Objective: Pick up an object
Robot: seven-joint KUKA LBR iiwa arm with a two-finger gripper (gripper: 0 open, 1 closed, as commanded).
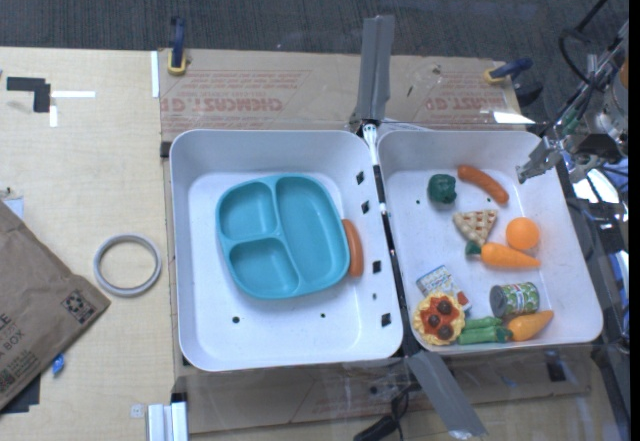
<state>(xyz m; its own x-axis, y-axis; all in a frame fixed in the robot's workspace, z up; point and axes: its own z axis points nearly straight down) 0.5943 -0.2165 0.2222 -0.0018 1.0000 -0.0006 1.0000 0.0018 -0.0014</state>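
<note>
i see the gripper [535,164] parked at the right bin's [570,229] far right rim, finger state untellable, nothing picked yet, the toys like the orange [522,232] lying loose in that bin.

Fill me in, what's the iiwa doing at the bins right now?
Pick attempt, nothing grabbed yet. The end effector sits at the upper right edge of the right bin, above the toy food. In that bin: a sausage, an orange, a carrot, a can and a pizza, all lying loose. The left bin holds a blue tray with another sausage beside it.
</note>
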